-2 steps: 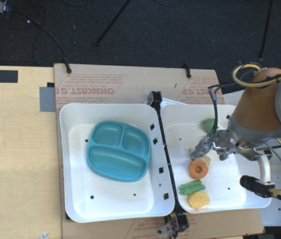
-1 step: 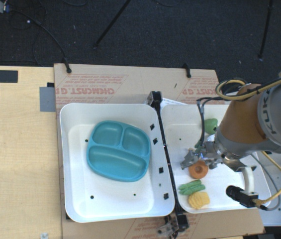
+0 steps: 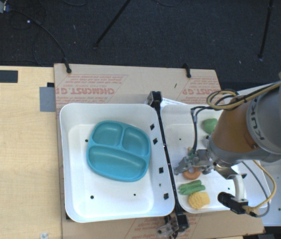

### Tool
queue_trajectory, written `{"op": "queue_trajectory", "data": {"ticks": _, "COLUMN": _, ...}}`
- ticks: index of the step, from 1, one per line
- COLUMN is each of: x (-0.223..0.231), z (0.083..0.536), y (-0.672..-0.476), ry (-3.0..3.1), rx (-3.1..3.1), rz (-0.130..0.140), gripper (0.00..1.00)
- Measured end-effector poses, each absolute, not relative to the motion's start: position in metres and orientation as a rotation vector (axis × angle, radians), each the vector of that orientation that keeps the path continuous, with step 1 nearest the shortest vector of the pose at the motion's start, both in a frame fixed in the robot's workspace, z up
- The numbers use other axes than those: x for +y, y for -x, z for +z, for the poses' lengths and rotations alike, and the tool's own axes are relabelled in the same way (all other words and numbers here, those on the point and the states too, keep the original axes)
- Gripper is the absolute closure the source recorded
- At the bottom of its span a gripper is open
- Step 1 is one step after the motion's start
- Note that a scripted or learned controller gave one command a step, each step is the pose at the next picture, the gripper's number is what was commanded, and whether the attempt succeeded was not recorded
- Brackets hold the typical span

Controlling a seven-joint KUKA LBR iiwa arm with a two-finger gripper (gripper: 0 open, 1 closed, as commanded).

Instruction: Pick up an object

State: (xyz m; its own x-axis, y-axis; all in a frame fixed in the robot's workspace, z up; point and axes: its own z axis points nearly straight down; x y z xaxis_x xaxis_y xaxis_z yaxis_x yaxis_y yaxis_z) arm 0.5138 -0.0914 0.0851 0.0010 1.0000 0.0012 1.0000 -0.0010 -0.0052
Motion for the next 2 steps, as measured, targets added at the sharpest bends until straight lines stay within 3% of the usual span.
{"op": "queue_trajectory", "data": {"ticks": 1, "x": -0.093, "z": 0.097, "y": -0.514, "ry": 2.225, "rx": -2.211, "rz": 0.005, "gripper": 1.0}}
{"op": "queue_trajectory", "data": {"ticks": 2, "x": -0.094, "z": 0.139, "y": -0.511, "ry": 2.225, "rx": -2.216, "rz": 0.0, "gripper": 1.0}}
